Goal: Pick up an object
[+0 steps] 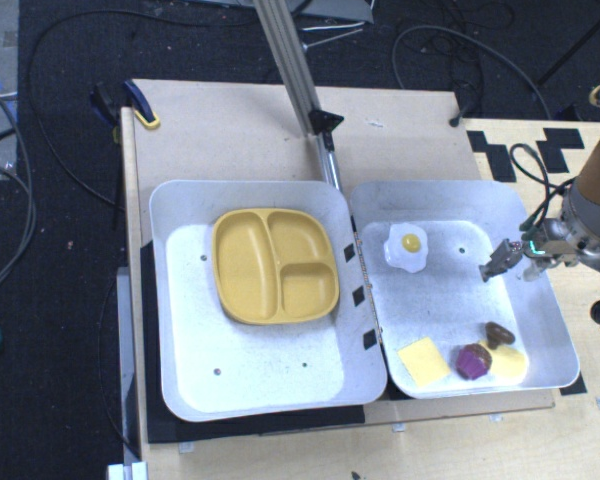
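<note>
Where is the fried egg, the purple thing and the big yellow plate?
fried egg (408,247), camera view, on its yolk and white, right bin.
purple thing (472,361), camera view, on its middle, right bin's near end.
yellow plate (275,265), camera view, on the divider between compartments, left bin.

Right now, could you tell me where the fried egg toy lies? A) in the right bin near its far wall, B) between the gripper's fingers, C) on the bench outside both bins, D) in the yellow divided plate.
A: the fried egg rests on the right bin floor near its far wall, apart from the gripper.
</note>
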Robot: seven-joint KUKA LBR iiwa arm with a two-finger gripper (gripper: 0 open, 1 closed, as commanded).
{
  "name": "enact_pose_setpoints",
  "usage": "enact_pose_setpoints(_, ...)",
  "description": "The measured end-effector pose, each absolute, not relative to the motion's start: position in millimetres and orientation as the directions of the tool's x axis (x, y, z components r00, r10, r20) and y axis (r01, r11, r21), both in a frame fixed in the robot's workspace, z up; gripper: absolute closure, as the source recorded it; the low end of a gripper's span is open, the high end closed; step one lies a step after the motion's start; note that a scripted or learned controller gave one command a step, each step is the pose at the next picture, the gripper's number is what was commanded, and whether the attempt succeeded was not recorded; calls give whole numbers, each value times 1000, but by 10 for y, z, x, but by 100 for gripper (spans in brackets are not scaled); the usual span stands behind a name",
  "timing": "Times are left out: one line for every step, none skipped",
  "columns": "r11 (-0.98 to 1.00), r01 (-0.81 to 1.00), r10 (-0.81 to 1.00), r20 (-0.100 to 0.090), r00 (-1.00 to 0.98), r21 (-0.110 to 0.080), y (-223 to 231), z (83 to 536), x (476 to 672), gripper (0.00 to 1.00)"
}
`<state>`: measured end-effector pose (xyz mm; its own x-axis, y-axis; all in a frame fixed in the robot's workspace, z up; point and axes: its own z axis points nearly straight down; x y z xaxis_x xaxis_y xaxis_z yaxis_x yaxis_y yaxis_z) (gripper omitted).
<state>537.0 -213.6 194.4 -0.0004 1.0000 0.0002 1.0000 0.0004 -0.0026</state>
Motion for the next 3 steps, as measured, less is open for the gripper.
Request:
enact_pose_setpoints(1,1000,1000,-1,-1,0,-2136,1955,5378,0)
enact_pose_setpoints(2,1000,1000,1,-2,-4,-2082,1360,5446,0)
enact_pose_setpoints(0,1000,1000,-2,0,1,-2082,913,5453,0)
